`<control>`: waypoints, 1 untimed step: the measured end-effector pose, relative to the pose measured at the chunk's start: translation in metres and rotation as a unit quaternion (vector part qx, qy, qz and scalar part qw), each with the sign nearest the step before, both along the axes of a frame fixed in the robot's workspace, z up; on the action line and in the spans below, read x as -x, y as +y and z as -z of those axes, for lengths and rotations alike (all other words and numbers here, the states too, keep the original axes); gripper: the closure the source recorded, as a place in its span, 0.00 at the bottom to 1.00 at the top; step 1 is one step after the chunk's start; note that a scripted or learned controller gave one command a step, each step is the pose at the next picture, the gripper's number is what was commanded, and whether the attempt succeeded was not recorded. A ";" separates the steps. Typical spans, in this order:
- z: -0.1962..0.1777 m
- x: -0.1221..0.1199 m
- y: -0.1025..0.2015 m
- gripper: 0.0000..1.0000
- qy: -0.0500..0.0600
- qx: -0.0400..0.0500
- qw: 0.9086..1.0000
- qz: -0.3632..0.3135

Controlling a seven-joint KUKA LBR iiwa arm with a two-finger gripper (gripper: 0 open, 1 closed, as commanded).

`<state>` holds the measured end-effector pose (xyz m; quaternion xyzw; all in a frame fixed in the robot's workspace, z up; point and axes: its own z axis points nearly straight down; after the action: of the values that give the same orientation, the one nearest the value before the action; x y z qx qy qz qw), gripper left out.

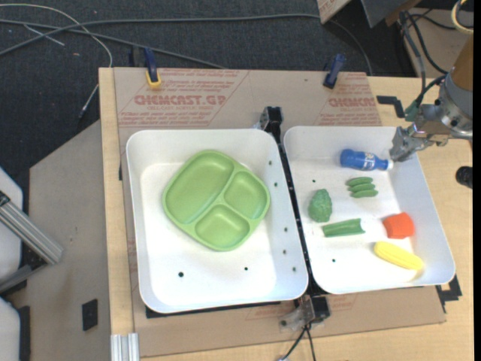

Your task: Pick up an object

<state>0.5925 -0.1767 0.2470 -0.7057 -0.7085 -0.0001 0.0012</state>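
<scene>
Dark carpet with loose grey cables fills the upper left of the frame, and below it a cardboard-covered worktop point(225, 89) carries two shallow white bins side by side. At centre left, the left bin point(150, 277) holds a light green divided plate point(216, 199), lying flat and turned at a slant, with three compartments. Right of centre, the right bin point(436, 265) holds several small things, set apart from one another: a green broccoli piece point(321, 205) near its left wall, a long green vegetable point(343, 229) just below and right of that, a pair of green pods point(362, 187) above it, a blue bottle point(363, 160) lying on its side near the upper rim, an orange block point(399, 225) farther right, and a yellow banana-like piece point(398, 256) near the lower right corner. At the upper right of the frame, the gripper point(402, 146) hangs over the bin's upper right rim, just beside the bottle's capped end; nothing shows between its fingers, and whether they are parted or closed cannot be told.
</scene>
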 end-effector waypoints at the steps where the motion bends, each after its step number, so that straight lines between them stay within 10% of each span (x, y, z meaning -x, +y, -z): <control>1: -0.003 0.000 0.022 1.00 0.000 0.000 1.000 0.000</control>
<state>0.5921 -0.1550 0.2500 -0.7055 -0.7087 -0.0001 0.0016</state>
